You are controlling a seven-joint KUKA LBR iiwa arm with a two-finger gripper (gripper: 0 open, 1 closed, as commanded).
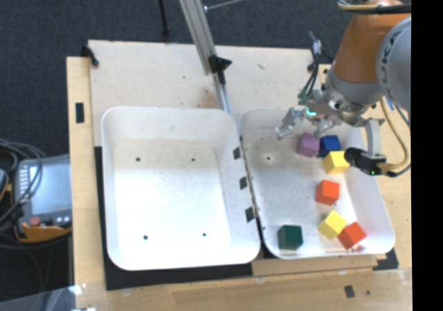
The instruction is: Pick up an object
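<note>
Seven small blocks are lying in the right bin (367, 195). A purple block (308, 145), a blue block (330, 143) and a yellow block (336, 161) are clustering together at the far side, touching or nearly so. An orange block (327, 192) is sitting alone nearer. Another yellow block (333, 224) is touching an orange-red block (352, 234) near the right corner. A dark green block (290, 237) is resting at the near edge, left of them.
</note>
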